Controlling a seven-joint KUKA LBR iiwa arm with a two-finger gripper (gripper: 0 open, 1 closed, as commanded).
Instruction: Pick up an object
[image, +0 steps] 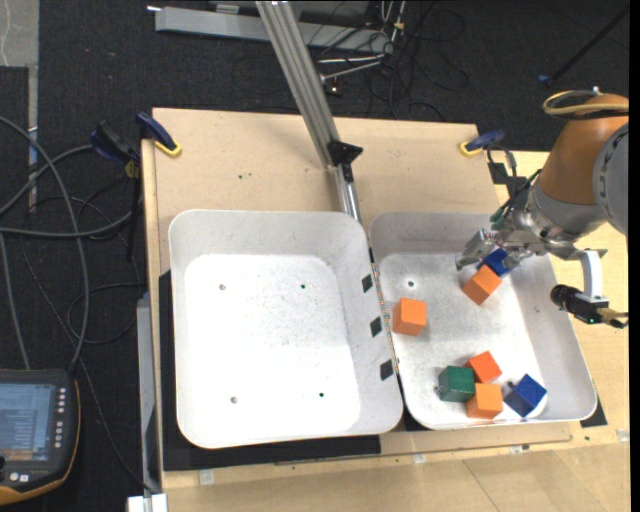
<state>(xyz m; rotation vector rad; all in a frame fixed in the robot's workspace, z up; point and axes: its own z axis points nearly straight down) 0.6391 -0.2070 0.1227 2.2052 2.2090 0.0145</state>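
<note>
One orange block (481, 285) sits pinched between the fingers of the gripper (486, 268), lifted above the right bin (560, 345). Five more blocks lie in that bin. Both bins rest on a pale wooden bench (250, 160), with dark cabled floor around.

We see a tan bench (260, 160) on dark floor (80, 60), cables (60, 225) trailing left.
</note>
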